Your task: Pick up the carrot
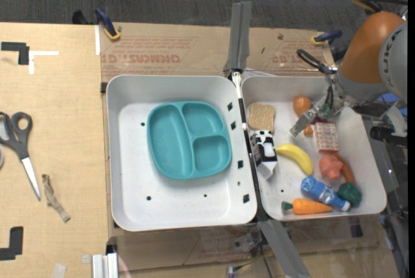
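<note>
Claw (310, 120) state unreadable, far from carrot (310, 207); blue bottle (322, 192) touching carrot (tight clutter) could foul the grasp.

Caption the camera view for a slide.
Gripper hovers over the right bin near an orange, far from the carrot at its front edge.

arm (382, 56): grey | orange wrist band | yellow cable loop
</note>
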### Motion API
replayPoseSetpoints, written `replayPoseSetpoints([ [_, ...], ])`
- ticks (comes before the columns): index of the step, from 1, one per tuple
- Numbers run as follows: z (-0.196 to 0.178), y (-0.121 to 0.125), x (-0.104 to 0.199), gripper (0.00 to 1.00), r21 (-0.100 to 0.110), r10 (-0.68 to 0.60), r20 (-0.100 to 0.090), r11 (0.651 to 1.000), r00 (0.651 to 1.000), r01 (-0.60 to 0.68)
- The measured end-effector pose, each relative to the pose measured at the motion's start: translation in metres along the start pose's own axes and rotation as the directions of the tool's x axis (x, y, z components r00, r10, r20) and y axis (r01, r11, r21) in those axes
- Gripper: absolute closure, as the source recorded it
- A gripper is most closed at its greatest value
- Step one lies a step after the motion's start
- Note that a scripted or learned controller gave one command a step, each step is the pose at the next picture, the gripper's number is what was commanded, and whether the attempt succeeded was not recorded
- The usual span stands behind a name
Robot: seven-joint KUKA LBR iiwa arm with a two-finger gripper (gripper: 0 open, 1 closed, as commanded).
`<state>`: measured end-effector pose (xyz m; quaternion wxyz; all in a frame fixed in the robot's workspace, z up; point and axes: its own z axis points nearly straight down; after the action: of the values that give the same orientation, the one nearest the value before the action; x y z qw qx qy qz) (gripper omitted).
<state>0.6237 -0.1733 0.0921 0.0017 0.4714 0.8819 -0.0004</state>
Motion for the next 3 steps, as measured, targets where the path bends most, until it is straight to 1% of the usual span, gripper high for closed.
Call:
replayPoseSetpoints([
  [1,-0.01,0.002,-0.001,1.0,-0.001,-0.003,0.006,1.0,1.0,0.003],
  [2,-0.01,0.002,-0.001,0.0,-0.001,-0.003,0.005,1.0,1.0,0.003],
  [3,0.002,0.041,0.057,0.0,0.003,-0.033,-0.005,0.999,0.999,0.033],
])
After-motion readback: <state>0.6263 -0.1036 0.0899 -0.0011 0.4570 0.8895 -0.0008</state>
